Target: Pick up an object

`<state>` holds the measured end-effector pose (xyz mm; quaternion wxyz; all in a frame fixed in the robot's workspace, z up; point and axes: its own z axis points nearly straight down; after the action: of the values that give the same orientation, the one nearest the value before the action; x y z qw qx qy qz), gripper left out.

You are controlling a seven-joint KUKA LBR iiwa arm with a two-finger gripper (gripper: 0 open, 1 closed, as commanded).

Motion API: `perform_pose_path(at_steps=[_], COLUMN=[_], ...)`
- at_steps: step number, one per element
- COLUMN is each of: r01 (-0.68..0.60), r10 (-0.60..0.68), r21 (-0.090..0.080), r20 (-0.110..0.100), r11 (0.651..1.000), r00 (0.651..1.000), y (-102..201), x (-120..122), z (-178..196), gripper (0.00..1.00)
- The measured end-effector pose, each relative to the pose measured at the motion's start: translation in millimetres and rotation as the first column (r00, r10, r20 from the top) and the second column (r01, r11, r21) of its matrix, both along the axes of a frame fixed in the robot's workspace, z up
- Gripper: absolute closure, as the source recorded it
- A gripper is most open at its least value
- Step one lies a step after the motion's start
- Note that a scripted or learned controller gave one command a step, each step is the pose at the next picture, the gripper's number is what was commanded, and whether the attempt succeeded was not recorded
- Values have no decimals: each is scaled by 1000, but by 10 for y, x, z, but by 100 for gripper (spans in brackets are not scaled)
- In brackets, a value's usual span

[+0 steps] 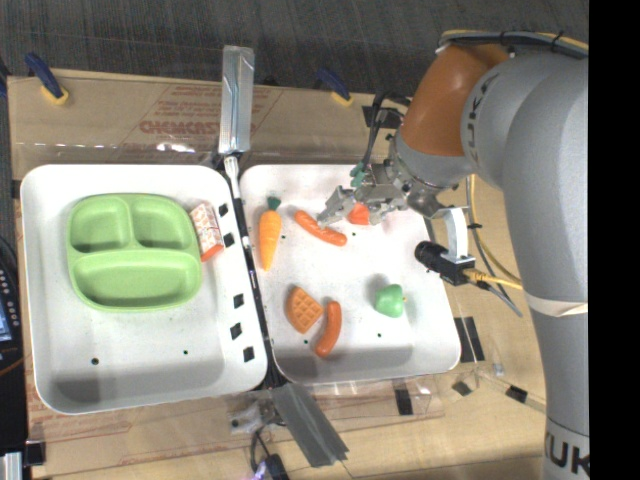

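End effector (352, 208) hangs over the right bin (425, 343); we see a chili (320, 229) just below-left; grip unclear.

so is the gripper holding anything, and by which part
Cannot be told: the gripper sits low over a small red-orange item in the right bin, but no grasp is visible.

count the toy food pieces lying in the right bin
5 clearly: carrot at its left, chili beside it, waffle and sausage near the front, green pepper right. A red piece sits at the gripper, possibly a sixth.
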<state>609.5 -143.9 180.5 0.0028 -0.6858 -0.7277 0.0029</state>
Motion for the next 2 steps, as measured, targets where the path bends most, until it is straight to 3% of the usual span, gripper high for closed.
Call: perform_pose_path(at_steps=[1, 2], r01=[26, 20], r10=[-26, -20], r21=[-1, -1], r20=[6, 3], r11=[1000, 1000], r00=[1000, 1000], y=[22, 33], x=[424, 426], z=[-909, -844], gripper=[0, 100])
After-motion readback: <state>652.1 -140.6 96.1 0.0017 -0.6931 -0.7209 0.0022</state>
